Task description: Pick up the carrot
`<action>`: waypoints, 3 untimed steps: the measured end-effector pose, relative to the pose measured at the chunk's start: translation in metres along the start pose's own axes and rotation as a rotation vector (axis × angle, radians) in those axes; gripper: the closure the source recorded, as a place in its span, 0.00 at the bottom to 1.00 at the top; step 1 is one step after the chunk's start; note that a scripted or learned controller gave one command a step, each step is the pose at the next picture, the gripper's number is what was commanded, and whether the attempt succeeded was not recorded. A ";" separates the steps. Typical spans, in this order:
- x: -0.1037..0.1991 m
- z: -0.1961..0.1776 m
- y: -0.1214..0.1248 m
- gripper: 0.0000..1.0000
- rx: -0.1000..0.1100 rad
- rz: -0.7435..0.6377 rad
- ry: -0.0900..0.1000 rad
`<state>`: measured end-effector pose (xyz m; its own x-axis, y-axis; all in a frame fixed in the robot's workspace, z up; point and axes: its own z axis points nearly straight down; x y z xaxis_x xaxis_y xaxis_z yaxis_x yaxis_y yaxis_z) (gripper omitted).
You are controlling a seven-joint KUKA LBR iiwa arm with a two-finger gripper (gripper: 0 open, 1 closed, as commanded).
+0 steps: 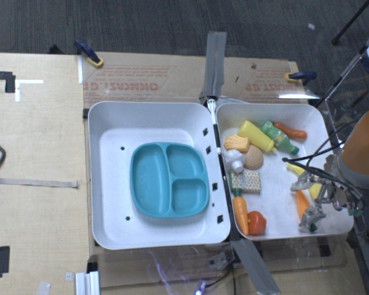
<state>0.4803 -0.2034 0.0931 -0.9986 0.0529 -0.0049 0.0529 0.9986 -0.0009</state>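
The carrot is lying in the right bin near its front left corner, pointing toward the front wall, with a red tomato touching its right side and a checkered cracker just behind it. The gripper is hanging over the same bin's front right corner, well apart from the carrot and beside a small orange piece; whether its jaws are spread or pressed together cannot be told, and nothing is visibly sitting between them. A teal divided plate is sitting in the left bin, while a yellow bottle and a green bottle are lying toward the right bin's back.
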 end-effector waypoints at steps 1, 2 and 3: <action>0.002 0.001 0.024 0.00 0.001 0.718 0.001; -0.001 -0.009 0.024 1.00 0.001 0.713 -0.005; -0.023 -0.054 0.065 1.00 0.002 0.863 0.001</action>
